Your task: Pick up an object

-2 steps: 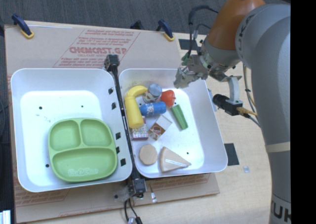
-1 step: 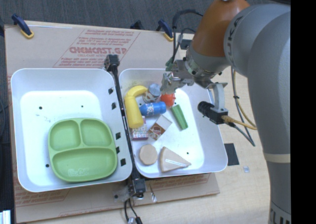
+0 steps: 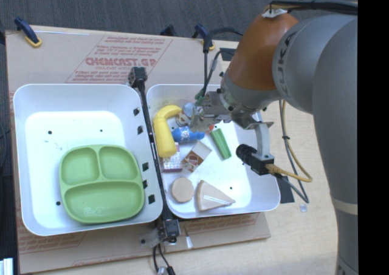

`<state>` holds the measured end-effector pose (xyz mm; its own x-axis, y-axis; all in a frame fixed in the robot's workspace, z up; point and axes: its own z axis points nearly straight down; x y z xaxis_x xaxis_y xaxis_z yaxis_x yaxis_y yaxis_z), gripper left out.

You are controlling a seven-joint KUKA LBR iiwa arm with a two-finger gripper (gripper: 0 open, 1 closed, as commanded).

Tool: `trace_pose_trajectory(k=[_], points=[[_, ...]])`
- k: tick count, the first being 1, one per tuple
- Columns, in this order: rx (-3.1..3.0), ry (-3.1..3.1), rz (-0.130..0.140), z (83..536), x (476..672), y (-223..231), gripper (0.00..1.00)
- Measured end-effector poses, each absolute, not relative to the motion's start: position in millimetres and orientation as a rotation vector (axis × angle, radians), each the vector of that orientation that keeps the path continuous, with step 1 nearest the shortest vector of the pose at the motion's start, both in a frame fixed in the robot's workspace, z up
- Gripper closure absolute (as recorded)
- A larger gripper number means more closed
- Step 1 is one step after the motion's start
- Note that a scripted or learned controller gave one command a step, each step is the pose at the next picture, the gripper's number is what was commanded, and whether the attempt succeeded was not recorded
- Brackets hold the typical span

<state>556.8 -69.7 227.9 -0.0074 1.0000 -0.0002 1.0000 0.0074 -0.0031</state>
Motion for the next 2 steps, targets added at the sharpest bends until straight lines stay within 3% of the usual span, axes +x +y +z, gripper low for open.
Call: trace_pose_trajectory(k=[1, 2], points=[[-2.213, -2.226, 0.004, 220.6, 485.7, -90.4, 1.0], [-2.219, -2.229, 0.0, 288.1, 528.8, -166.9, 1.0]])
